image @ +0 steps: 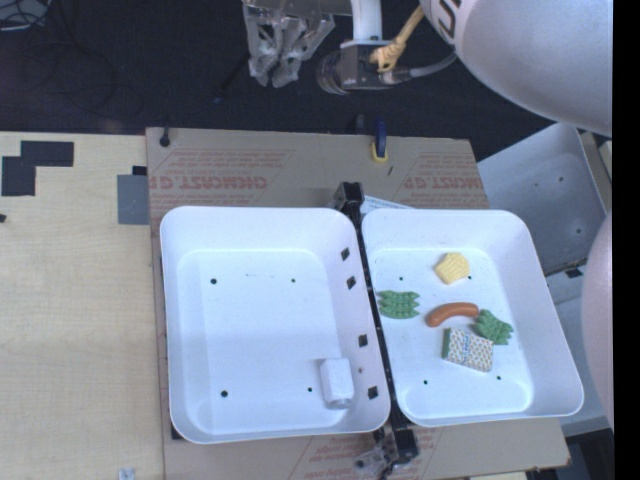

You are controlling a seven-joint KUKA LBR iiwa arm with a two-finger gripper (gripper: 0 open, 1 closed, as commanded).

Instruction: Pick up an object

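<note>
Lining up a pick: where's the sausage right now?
The sausage lies in the right bin, between the yellow corn piece above and the patterned packet below.

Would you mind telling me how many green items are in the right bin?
2: a pea pod near the divider and a leafy piece right of the sausage.

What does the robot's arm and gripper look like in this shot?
The arm is a bulky, rounded, pale grey shell with dark lettering near its top edge. The gripper is metallic grey with translucent-looking fingers, beside a white post, a dark round fitting, a yellowish cable and a grey hose.
</note>
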